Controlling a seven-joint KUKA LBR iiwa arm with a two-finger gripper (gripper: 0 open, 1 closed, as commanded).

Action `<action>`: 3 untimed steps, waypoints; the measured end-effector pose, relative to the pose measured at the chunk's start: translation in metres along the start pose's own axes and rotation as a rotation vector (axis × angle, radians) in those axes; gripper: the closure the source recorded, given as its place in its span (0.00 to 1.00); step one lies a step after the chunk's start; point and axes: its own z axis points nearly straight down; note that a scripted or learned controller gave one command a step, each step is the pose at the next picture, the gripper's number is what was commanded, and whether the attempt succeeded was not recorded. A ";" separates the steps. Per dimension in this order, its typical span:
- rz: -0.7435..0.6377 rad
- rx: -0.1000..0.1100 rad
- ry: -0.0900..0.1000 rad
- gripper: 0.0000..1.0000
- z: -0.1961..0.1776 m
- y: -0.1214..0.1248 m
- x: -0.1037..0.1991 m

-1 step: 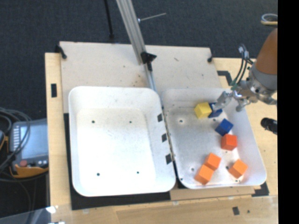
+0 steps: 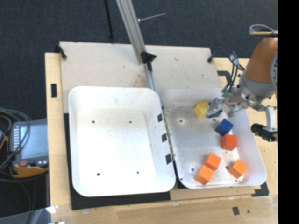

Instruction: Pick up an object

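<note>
Fixed overhead camera, slanted down on both bins.

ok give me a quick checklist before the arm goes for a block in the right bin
1. Targets present in the right white bin: ok, six small blocks lie there.
2. Gripper near a target: ok, it sits beside the yellow cube.
3. Finger state: cannot tell.
4. Anything held: not ok, nothing seen between the fingers.
5. Room around the yellow cube: ok, the blue cube and red cube lie apart from it.
6. Three orange blocks out of the way: ok.
</note>
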 end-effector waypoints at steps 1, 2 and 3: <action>-0.001 -0.008 -0.002 1.00 -0.015 0.002 -0.001; 0.004 -0.009 -0.001 1.00 -0.062 -0.004 -0.004; 0.001 -0.007 0.000 1.00 -0.087 -0.003 -0.006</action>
